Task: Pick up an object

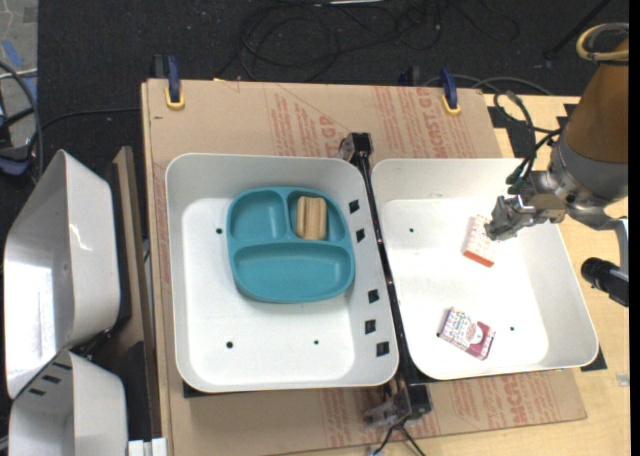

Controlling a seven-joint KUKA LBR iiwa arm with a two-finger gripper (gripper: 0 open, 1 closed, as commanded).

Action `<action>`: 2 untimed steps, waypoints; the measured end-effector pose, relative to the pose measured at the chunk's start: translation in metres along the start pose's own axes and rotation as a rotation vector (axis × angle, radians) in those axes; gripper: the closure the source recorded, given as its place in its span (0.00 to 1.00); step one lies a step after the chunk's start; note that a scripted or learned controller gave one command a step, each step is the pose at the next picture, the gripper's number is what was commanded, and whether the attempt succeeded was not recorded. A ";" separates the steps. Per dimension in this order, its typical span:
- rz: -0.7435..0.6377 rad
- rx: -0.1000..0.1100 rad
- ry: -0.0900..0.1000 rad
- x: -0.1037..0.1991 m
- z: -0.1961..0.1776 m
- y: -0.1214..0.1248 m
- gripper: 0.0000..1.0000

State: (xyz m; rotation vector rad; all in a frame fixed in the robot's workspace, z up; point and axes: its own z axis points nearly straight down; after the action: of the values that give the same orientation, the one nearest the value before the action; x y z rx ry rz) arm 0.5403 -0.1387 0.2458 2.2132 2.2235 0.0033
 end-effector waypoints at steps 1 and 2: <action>-0.004 0.003 0.003 0.059 -0.006 0.006 1.00; -0.004 0.005 0.003 0.120 0.001 0.014 1.00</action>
State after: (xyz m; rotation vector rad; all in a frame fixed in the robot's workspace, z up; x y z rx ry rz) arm 0.5534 -0.0186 0.2444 2.2123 2.2325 0.0006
